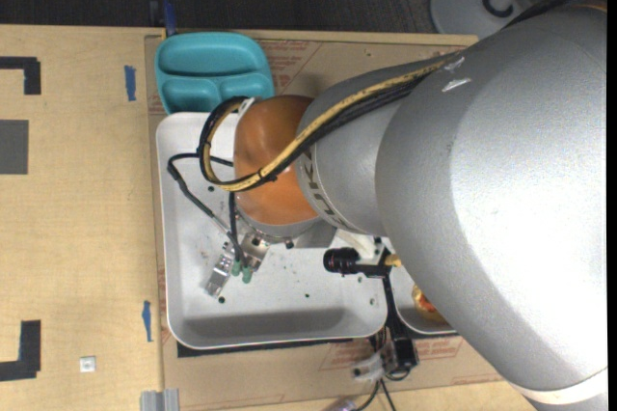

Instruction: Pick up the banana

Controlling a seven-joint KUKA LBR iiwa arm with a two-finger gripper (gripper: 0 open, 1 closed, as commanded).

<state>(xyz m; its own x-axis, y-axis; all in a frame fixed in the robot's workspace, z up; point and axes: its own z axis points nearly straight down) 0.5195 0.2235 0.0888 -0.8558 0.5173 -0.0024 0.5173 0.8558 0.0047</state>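
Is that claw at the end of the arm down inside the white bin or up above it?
Cannot tell for sure. The gripper shows over the floor of the left white bin, within its rim, but the slanted view hides its height.

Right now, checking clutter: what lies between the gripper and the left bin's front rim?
Between gripper and front rim: bare floor, a few dark specks, camera view.

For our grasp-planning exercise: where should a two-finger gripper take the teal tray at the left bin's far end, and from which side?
Probably its raised outer rim near the view's left corner, coming down from above: the teal tray lies flat, the rim offers a thin edge to pinch, and the arm covers its right part.
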